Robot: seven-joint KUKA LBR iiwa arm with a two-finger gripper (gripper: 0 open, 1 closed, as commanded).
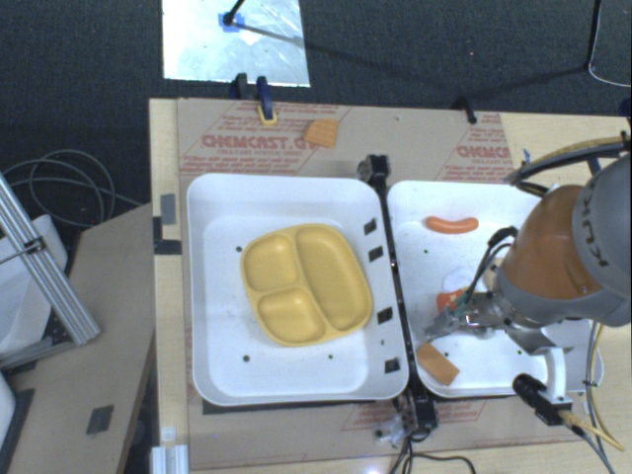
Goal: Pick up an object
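Grey arm (602, 235) with orange band (548, 250), black cables, metallic wrist.

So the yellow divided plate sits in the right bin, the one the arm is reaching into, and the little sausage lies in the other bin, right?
Not quite. The camera view shows the yellow divided plate in the left bin, away from the arm. The little sausage lies in the right bin, the one the arm is reaching into.

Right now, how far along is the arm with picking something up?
Done: the hand is low inside the right bin, over a small orange-red item. In hand: nothing visibly gripped. Left: the grasp and lift; a hot dog and a tan block lie nearby.
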